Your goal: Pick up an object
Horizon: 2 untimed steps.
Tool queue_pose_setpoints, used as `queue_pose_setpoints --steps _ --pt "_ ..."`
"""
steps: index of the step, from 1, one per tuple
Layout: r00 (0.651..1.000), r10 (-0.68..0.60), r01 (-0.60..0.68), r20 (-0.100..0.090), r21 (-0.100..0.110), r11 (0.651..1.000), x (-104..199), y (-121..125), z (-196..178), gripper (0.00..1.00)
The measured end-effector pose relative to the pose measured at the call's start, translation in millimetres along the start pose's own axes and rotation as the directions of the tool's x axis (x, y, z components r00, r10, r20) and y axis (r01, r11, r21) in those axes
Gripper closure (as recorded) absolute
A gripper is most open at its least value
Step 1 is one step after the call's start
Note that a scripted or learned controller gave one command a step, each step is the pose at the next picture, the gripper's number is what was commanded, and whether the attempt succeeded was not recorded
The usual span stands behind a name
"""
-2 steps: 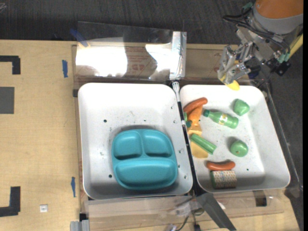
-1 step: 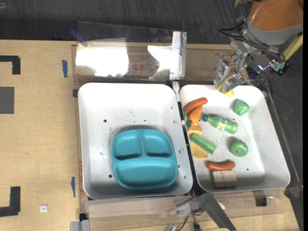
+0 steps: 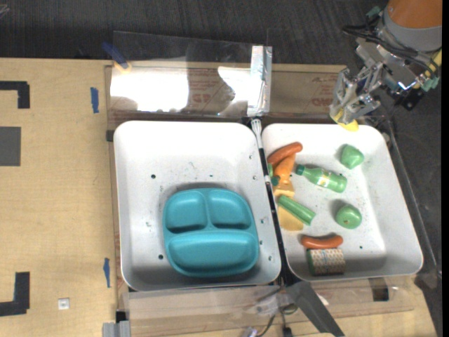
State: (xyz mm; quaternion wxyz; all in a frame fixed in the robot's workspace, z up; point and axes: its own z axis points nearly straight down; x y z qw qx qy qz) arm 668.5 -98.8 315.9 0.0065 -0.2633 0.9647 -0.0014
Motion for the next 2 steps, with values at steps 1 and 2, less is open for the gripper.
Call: queue_pose_setpoints --steps 1,2 --pt "0.994 -0.107 0.107 -0.008 -0.008 0.994 -4 10 59 1.0" --pt "0.995 -0.104 0.104 0.004 0.001 0.995 -6 9 43 1.0"
